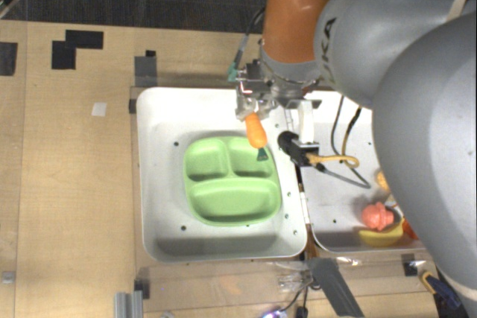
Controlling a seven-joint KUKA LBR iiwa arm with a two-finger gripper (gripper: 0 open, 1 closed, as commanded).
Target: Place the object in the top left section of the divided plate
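A green divided plate (231, 199) lies in the left white bin (160, 182), with two small sections at the top and one large section below. My gripper (250, 112) hangs over the plate's top right corner, shut on an orange toy carrot (256, 132). The carrot points down with its green tip just above the rim of the top right section. The top left section (203, 160) sits to the left of the carrot.
The right bin (339, 234) holds a pink toy (378, 216), a yellow banana-like piece (381, 236) and another small yellow thing (381, 179) near the arm. The big grey arm covers most of the right side. Black marks lie on the wooden bench at the upper left.
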